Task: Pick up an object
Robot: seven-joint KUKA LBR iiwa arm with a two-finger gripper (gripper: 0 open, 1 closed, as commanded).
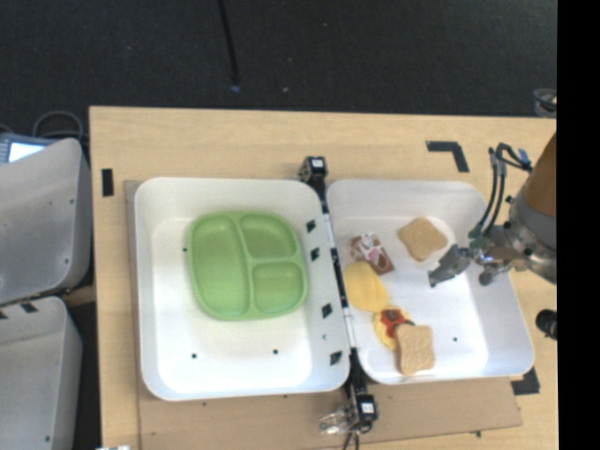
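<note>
- While the arm (539,204) reaches in from the right edge of the frame, its end effector (453,267) hangs over the right part of the right bin (487,340), with bare white floor below and to the lower right of it
- Whether the end effector is spread or pressed together I cannot tell; nothing shows pinched in it
- Both bins sit side by side on the bench (234,139), meeting along a black-clipped seam at mid-frame; bare bench runs along the top and down the right side
- Filling much of the left bin (159,345) is a green divided plate (249,265), with open white floor around it, widest along the bottom
- Nearest the end effector is a tan bread-like piece (424,238), up and to the left of it, apart from it
- Further left lie a small red and white wrapped item (371,251) and, just below that, a yellow piece (367,289) close to the seam
- Toward the lower middle of the right bin lie a red and yellow item (390,324) and a second bread-like slice (416,349) touching it, both well apart from the end effector
- Any print on the wrapped item is too small to read
</note>
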